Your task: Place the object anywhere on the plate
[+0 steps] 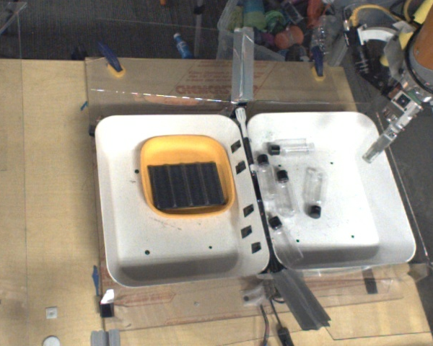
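now | gripper (381,143) over right bin's (361,229) far edge, grip unreadable | vials (312,189) loose | plate (150,150) left

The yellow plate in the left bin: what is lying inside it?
On the yellow plate lies a black ribbed tray. The tray covers the plate's middle, so anything beneath it cannot be seen.

- One camera sits high above the bench (36,193) and looks down at a slant.
- It is far enough to see both bins: the left bin (123,251) and the right bin (361,229).
- The arm (426,42) comes in at the top right corner.
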`<state>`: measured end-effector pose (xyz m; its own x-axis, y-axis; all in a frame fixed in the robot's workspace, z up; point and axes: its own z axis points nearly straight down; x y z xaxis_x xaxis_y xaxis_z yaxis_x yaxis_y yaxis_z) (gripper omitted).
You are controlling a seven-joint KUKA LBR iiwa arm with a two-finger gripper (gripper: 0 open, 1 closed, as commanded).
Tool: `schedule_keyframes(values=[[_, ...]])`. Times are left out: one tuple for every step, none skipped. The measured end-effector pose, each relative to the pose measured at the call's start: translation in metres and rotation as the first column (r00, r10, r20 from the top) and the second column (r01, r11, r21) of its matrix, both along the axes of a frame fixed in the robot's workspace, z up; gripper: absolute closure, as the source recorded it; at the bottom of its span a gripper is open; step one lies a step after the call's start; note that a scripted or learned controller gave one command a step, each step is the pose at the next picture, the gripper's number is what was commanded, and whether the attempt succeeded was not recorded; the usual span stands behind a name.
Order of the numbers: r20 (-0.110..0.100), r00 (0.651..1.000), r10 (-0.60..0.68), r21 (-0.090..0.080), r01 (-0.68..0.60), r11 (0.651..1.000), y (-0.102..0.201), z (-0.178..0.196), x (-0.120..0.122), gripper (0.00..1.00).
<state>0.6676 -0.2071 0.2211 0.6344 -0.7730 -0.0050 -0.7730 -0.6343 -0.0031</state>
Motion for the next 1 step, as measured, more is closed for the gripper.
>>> schedule_keyframes(values=[[0.003, 0.950, 0.312, -0.003, -0.312, 0.950, 0.0104, -0.0131, 0.0007, 0.00]])
